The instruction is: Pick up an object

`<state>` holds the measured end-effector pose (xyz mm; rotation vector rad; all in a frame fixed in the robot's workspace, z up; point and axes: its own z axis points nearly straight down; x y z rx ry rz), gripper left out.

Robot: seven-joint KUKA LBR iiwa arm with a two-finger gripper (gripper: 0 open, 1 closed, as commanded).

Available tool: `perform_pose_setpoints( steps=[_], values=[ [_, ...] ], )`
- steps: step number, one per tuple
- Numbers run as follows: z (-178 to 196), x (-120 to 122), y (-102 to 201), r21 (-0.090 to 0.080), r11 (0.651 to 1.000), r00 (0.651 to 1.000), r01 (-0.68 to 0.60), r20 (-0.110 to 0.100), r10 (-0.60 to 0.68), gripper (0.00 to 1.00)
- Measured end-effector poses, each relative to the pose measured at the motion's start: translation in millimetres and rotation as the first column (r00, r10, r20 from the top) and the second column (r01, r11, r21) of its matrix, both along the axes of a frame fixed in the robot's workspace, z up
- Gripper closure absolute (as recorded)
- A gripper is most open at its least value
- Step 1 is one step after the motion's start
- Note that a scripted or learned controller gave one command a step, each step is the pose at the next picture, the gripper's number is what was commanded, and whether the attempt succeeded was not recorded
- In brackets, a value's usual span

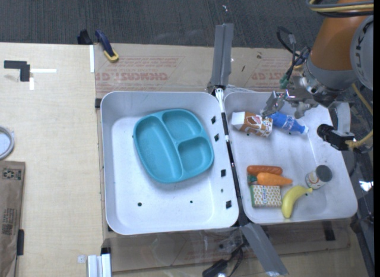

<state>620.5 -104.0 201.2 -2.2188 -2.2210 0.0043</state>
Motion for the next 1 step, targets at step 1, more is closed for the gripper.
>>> perform_pose_setpoints(
  steps=[1],
  values=[
    [-86.9,8.3,-24.9,-0.001,0.999,0.999,0.048,0.026,-0.048,0.0]
  ],
)
